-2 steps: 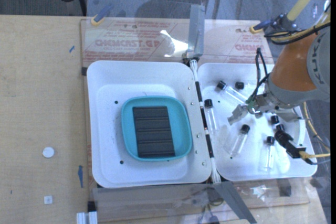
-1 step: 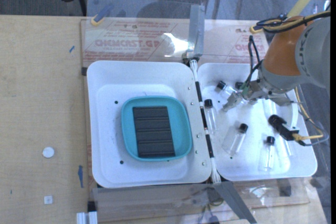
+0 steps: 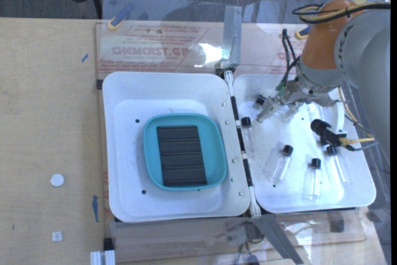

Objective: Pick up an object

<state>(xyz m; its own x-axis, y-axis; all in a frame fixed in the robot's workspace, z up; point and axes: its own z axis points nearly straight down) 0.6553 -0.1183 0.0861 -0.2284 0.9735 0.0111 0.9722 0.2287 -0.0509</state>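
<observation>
Several clear vials with black caps lie in the right bin (image 3: 356, 195): one near the middle (image 3: 280, 162), one further right (image 3: 312, 179), one by the right wall (image 3: 339, 166) and one along the left wall (image 3: 247, 133). My gripper (image 3: 268, 111) hangs low over the bin's upper left part, pointing down and left, below the grey wrist with its orange band (image 3: 322, 40). A black cap (image 3: 260, 99) lies just above the gripper's tip. I see no object held in it.
The left bin (image 3: 121, 96) holds a teal dish (image 3: 185, 150) with a dark ribbed block (image 3: 181, 155) in it. A metal divider (image 3: 232, 40) stands behind the bins. A small white disc (image 3: 57, 180) lies on the wooden bench at the left.
</observation>
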